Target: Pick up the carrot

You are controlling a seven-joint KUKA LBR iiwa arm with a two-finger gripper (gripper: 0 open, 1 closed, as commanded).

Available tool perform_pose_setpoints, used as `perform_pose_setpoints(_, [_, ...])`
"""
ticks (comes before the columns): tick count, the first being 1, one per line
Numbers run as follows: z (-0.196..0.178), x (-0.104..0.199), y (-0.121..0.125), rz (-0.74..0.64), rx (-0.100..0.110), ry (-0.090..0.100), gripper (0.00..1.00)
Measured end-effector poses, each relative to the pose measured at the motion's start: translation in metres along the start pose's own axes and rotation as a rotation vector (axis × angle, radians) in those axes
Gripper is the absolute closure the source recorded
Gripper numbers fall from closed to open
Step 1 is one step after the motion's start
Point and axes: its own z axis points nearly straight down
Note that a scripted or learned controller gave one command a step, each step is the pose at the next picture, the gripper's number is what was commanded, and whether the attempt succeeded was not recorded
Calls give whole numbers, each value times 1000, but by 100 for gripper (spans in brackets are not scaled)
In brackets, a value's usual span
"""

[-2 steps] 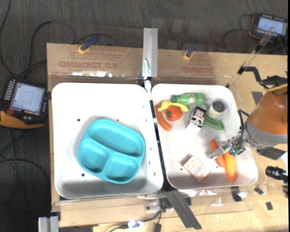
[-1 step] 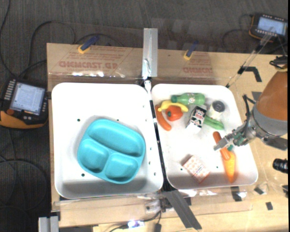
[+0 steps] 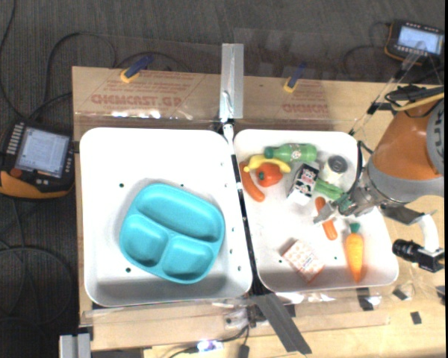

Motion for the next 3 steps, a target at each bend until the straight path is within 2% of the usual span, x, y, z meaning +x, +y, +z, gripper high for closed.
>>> perform_pose_setpoints(1, [58,-20,14,122,-7,-2,100])
perform_pose_setpoints(2, [59,-20,15,122,-12,-7,0])
perform_pose_setpoints(3, [32,-72,78,674,5,10,0])
